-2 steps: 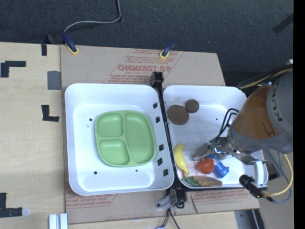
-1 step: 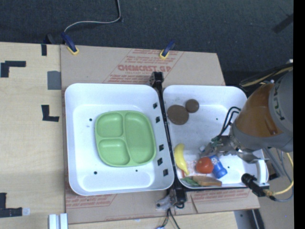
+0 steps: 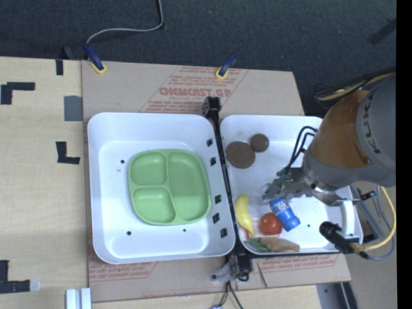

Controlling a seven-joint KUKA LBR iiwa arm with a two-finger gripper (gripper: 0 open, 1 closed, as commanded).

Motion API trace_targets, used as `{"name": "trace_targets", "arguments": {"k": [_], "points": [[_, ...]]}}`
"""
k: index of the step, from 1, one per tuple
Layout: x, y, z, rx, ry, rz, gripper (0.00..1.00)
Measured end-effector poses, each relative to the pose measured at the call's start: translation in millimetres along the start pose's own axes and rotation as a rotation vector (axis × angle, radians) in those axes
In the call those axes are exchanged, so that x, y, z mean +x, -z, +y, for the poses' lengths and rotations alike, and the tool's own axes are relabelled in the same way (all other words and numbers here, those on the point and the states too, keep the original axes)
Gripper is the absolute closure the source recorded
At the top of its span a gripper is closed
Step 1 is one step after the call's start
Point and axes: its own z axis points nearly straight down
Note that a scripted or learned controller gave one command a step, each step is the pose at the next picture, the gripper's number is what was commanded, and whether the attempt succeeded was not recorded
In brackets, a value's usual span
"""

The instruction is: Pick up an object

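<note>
Fingers point(image 3: 275, 189): state cannot be told, nothing visibly held | gripper point(image 3: 283, 188): over right bin point(image 3: 309, 124) | blue can point(image 3: 285, 214): just below gripper, beside tomato point(image 3: 270, 224), long axis upper-left to lower-right | count: one banana point(image 3: 243, 214), two brown discs point(image 3: 241, 154), one green tray point(image 3: 170, 187) in left bin point(image 3: 103, 134)

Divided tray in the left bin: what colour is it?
Light green, seen plainly in the camera view.

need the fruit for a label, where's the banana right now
The banana lies in the right bin, near its front-left corner against the divider, with the tomato just to its right.
</note>
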Motion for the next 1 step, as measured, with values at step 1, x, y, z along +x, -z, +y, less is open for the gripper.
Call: {"name": "trace_targets", "arguments": {"k": [1], "points": [[75.9,50.8,-8.5,0.001,0.0,0.0,1.0]]}}
